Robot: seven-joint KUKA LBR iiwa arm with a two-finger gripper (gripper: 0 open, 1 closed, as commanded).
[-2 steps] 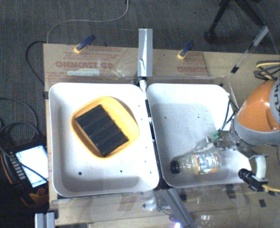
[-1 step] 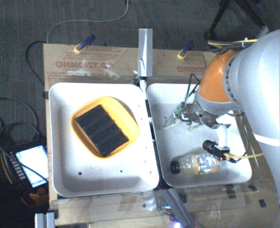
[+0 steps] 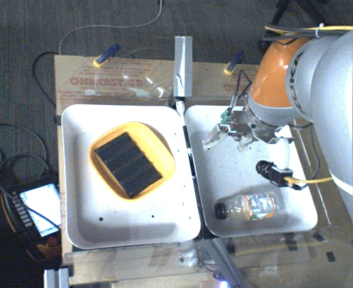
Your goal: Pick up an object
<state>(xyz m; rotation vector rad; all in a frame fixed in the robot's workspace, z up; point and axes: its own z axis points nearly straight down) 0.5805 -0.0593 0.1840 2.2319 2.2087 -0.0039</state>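
Note:
A clear plastic bottle (image 3: 248,207) with a dark cap lies on its side near the front edge of the right bin (image 3: 302,218). In the left bin (image 3: 80,221) sits a yellow dish (image 3: 163,146) holding a black ridged pad (image 3: 128,164). My gripper (image 3: 226,141) hangs over the back part of the right bin, well behind the bottle. It is open, with bare bin floor showing between its fingers (image 3: 211,141). The grey arm with its orange band (image 3: 272,83) comes in from the right.
A black plug on a yellow cable (image 3: 275,174) hangs from the arm above the right bin, just behind the bottle. A metal post (image 3: 183,65) stands behind the divide between the bins. Cardboard with two blue clamps lies at the back.

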